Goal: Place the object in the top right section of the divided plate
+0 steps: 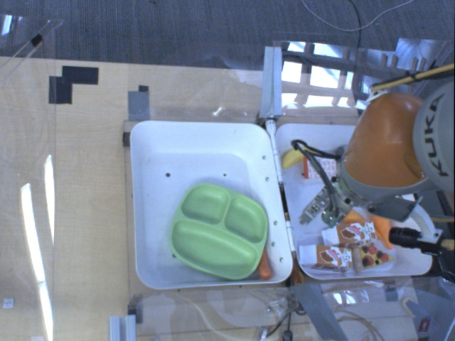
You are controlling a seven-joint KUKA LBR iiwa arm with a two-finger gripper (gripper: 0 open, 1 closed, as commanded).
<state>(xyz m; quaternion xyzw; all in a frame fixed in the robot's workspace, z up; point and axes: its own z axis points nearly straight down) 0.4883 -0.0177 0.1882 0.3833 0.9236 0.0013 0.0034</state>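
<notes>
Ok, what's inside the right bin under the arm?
The right bin holds snack packets, a yellow piece and an orange item. The end effector hangs over them. The arm covers the bin's back corner.

Left bin: far half and left side open, plate fills the near right part, orange piece wedged between plate and near right corner. Right bin: crowded, arm overhead, packets along near edge, yellow item at far left corner.
</notes>
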